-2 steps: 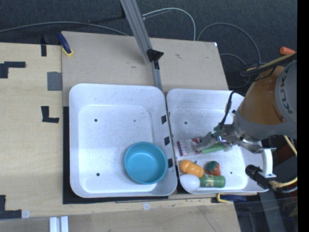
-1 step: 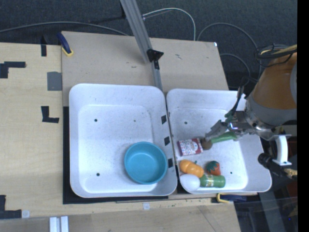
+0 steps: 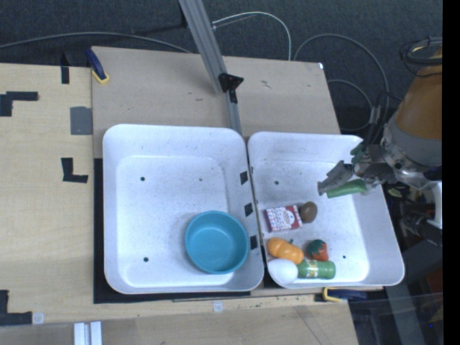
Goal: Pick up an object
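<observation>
Overhead, slanted view of two white bins side by side on a bench. Left bin [image 3: 129,149]: a blue bowl [image 3: 216,241] sits near its front right corner. Right bin [image 3: 302,149]: objects cluster toward the front, namely a red-and-white carton [image 3: 282,218] with a brown ball [image 3: 308,211] just to its right, an orange piece [image 3: 284,250] in front of the carton, a white egg-shaped piece [image 3: 282,271] at the front wall, a green bottle [image 3: 317,269] lying on its side beside it, and a small red-and-green item [image 3: 316,249] just behind the bottle. Arm [image 3: 420,121]: enters from the right, over the right bin's far right corner. Gripper [image 3: 338,186]: reaches left over the right part of the right bin, behind the cluster and apart from it. A green elongated piece [image 3: 351,188] shows at the gripper's tip; whether it is a held object or part of the tool cannot be told, and neither can the gripper's state. A grey pole [image 3: 205,34] slants down from the top edge to the gap between the bins.
</observation>
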